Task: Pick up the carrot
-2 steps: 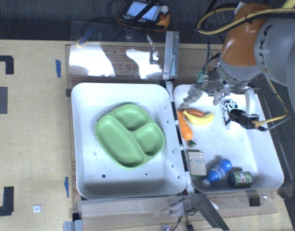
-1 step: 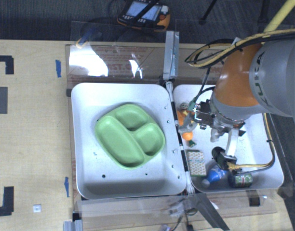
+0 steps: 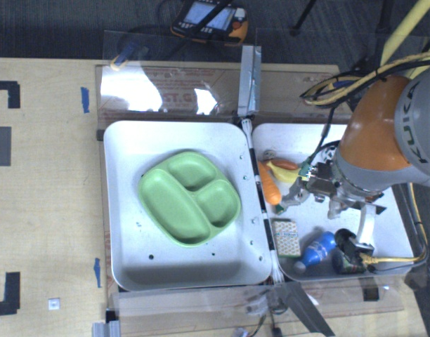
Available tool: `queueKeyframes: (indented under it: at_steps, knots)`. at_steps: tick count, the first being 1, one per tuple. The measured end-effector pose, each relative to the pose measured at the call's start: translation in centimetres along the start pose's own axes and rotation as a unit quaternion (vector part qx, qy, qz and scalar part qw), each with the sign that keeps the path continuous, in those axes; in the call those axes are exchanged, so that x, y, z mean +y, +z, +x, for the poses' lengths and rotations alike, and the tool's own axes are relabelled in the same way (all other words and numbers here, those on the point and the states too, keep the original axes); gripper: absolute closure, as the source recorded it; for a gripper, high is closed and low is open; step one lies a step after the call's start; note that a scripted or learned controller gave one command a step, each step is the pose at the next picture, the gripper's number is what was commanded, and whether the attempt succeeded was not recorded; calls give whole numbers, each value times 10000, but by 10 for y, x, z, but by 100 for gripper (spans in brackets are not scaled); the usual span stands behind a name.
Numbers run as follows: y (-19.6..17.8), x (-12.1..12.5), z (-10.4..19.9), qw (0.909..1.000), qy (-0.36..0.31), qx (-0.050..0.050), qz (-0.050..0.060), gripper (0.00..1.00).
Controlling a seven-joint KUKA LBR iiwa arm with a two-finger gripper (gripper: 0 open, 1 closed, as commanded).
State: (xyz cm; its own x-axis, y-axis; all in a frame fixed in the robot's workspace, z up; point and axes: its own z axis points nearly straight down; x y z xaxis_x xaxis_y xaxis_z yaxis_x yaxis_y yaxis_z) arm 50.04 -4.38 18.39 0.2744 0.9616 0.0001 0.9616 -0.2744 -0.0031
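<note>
Orange carrot (image 3: 269, 183): in right bin (image 3: 292, 140), lying along its left wall, thick end toward far rim. Yellow banana-shaped item (image 3: 285, 174) just beside it, on its right. Tool (image 3: 315, 199): above right bin, near carrot's right side; open or closed cannot be told, nothing seen gripped. Patterned packet (image 3: 287, 237) and blue bottle (image 3: 317, 250): near edge of same bin. Left bin (image 3: 131, 258): green divided plate (image 3: 190, 197) at centre. Pale wooden worktop (image 3: 46, 188) carries both bins.

Orange carrot (image 3: 270, 185), lying flat, beside left wall of right-hand bin (image 3: 306, 137)
</note>
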Motion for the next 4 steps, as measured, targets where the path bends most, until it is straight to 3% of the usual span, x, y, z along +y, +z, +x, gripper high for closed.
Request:
queueKeyframes:
  at_steps: [1,2,3,4]
  knots:
    - [0,-7,39,9998,-204,-2,-9,0]
    - [0,-29,55,9937,1122,-3,12,0]
    - [-20,-20,-6,9679,2513,-4,-9,0]
    - [0,24,7,9864,1647,-5,-9,0]
